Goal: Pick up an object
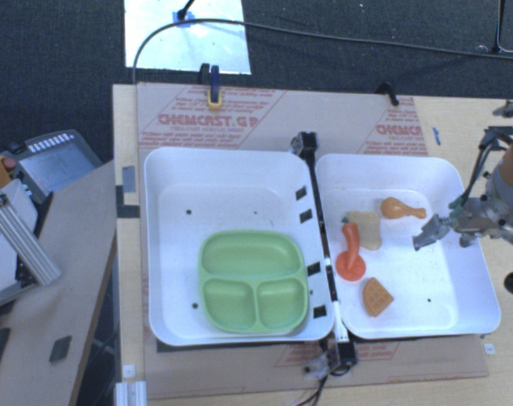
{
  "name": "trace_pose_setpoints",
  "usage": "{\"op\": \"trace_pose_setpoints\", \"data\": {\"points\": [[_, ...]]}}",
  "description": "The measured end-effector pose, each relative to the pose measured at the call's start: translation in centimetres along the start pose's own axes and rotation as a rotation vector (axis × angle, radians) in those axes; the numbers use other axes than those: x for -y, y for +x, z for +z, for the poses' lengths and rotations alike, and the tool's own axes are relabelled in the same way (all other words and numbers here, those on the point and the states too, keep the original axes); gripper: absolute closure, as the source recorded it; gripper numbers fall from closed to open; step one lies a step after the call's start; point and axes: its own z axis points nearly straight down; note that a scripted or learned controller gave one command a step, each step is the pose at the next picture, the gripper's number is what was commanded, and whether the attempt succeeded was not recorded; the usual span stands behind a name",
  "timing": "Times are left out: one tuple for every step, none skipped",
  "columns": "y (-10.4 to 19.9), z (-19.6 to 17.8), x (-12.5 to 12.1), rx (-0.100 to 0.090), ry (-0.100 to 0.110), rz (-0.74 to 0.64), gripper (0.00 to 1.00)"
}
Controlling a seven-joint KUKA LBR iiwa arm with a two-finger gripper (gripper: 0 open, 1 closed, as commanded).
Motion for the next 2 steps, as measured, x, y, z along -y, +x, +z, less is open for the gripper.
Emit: {"op": "trace_pose_setpoints", "data": {"points": [[0.0,-0.5,-0.2,0.002,-0.01,-0.003,0.0],[0.1,3.7,-0.6,0.002,-0.007,-0.001,0.0]]}}
